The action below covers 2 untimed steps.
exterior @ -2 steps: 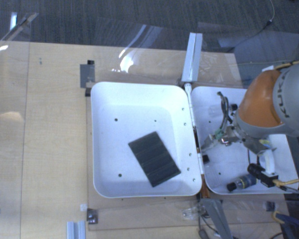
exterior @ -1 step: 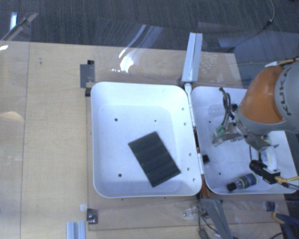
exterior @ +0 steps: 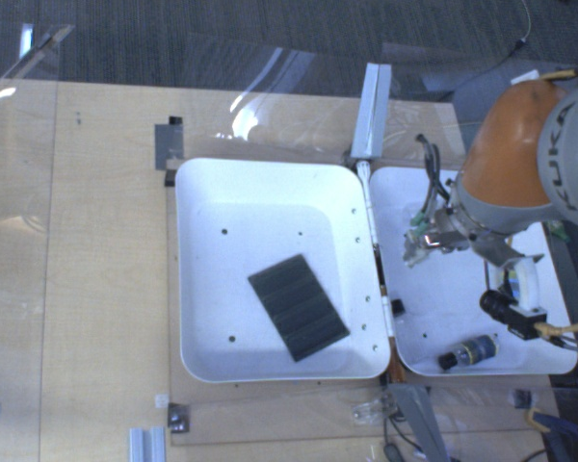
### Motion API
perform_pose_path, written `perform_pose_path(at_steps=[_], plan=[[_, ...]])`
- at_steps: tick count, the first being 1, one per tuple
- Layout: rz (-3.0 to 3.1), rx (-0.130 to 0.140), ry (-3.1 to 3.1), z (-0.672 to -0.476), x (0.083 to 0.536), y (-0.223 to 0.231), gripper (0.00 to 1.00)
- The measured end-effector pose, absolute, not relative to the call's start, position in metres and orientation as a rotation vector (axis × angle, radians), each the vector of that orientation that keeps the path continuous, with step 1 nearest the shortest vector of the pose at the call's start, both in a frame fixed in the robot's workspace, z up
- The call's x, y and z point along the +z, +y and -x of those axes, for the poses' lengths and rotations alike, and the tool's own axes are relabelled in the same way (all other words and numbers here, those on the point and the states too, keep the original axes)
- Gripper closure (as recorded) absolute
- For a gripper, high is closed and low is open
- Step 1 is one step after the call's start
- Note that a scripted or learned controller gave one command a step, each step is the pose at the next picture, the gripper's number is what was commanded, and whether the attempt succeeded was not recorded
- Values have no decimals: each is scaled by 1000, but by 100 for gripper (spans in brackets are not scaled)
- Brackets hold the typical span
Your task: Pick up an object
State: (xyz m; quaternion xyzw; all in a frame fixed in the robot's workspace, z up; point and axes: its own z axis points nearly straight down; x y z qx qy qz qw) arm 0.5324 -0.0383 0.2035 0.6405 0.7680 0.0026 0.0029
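A dark ribbed rectangular pad (exterior: 299,307) lies flat and turned at an angle in the front half of the left bin (exterior: 202,258). A small cylinder (exterior: 467,351) with a black end and a bluish body rests on its side near the front edge of the right bin (exterior: 414,335). My gripper (exterior: 422,243) hangs over the left middle of the right bin, well behind the cylinder and across the dividing rim from the pad. I see nothing held in it.
The grey arm with its orange band (exterior: 506,152) covers the right bin's back right part. A metal post (exterior: 371,114) stands behind the join between the bins. A small black clip (exterior: 397,307) sits on the rim between them. Pale wooden bench surrounds both bins.
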Motion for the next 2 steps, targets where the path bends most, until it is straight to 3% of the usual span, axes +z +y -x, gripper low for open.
perform_pose_path(at_steps=[2], plan=[[-1989, 20, 2413, -536, 225, -36, 100]])
